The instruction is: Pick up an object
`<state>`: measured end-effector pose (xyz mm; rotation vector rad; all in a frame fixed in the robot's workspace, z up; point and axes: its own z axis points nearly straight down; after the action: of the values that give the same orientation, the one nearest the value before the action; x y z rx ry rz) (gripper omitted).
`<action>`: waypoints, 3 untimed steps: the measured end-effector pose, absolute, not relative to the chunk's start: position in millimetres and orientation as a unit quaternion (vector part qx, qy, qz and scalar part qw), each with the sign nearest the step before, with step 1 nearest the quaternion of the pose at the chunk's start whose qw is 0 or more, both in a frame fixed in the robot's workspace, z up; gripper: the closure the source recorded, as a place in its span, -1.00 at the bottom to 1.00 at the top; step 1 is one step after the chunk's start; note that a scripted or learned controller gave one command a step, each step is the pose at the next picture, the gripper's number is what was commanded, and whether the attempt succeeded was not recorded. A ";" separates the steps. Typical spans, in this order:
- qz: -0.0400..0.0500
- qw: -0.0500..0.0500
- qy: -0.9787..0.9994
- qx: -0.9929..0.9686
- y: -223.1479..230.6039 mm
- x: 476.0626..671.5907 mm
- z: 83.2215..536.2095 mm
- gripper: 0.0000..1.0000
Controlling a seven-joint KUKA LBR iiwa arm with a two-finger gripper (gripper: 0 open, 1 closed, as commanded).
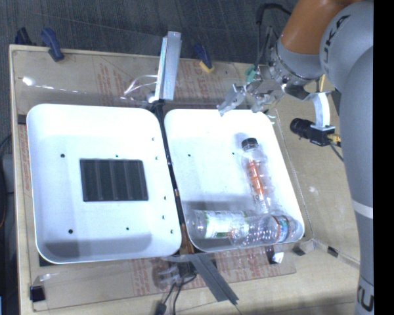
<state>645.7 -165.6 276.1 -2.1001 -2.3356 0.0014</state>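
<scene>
End effector (240, 100) hovers upper right, grip unclear — I'd drop squarely onto the small bottle (255, 170), lengthwise.

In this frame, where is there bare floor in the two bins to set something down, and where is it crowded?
Left bin: bare floor all around the dark ridged block. Right bin: free upper-left stretch between the centre divider and the small bottle. Crowded along its near edge and right side, where the large clear bottle lies below the small one.
</scene>
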 end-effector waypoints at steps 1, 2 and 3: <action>0.001 0.002 -0.772 -0.635 -196.6 587.1 207.0 -1.00; 0.001 0.001 -0.784 -0.621 -181.8 535.2 209.7 -1.00; 0.001 0.000 -0.779 -0.627 -210.2 541.9 205.3 -1.00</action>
<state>541.9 -210.2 205.3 -1.9687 -2.4470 0.0024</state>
